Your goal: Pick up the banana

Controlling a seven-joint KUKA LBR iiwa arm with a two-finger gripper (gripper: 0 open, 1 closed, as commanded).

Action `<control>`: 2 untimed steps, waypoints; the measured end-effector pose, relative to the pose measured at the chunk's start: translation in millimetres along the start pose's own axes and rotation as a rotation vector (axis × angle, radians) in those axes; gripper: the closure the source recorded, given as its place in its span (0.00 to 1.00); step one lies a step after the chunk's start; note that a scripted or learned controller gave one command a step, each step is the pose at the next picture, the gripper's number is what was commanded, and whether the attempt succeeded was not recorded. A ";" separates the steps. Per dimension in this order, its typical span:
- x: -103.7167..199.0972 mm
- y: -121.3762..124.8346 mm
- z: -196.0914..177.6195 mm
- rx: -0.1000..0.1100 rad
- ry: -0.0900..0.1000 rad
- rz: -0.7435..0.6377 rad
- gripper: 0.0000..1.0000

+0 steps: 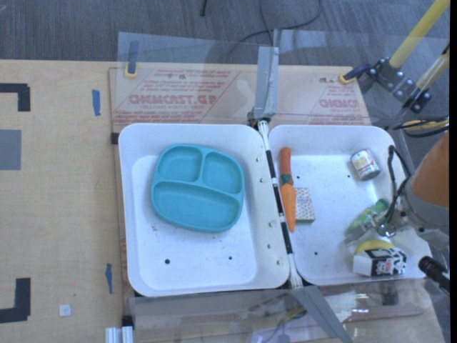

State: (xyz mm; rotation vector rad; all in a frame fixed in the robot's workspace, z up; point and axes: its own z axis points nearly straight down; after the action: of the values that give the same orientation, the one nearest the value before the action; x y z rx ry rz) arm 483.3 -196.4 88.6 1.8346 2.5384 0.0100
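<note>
Camera view shows the gripper (385,229) low in the right bin (325,259), right over the banana (373,246) (beside a milk carton (380,263)). Finger state: cannot tell. Next it needs a firm squeeze, then a lift.

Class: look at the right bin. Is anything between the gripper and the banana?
Nothing visible lies between them. The gripper sits just above the banana at the right bin's near right corner. A carton touches the banana's near side, and a green item lies beside the gripper.
</note>
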 end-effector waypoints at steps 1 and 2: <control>-1.2 0.2 -0.2 0.000 -0.001 -0.324 0.00; 69.7 23.1 -1.0 0.000 -0.003 -0.196 0.00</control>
State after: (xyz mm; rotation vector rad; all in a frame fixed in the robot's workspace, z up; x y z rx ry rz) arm 483.3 -122.9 89.5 1.5755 2.7034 0.0055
